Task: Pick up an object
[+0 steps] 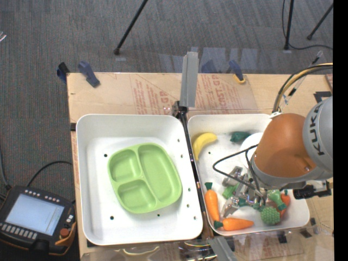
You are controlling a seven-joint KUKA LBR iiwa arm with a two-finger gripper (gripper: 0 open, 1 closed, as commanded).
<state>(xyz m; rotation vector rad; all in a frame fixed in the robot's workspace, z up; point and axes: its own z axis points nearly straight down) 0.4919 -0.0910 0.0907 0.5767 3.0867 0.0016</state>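
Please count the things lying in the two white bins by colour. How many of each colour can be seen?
Green: 3 (divided plastic plate, bumpy toy ball, dark green piece)
Orange: 2 (toy carrots)
Yellow: 1 (toy banana)
Total: 6; others may be hidden under the arm.

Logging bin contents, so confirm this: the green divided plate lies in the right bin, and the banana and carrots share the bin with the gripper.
Wrong bin: the camera view shows the green divided plate in the left bin. The banana and carrots do share the right bin with the gripper.
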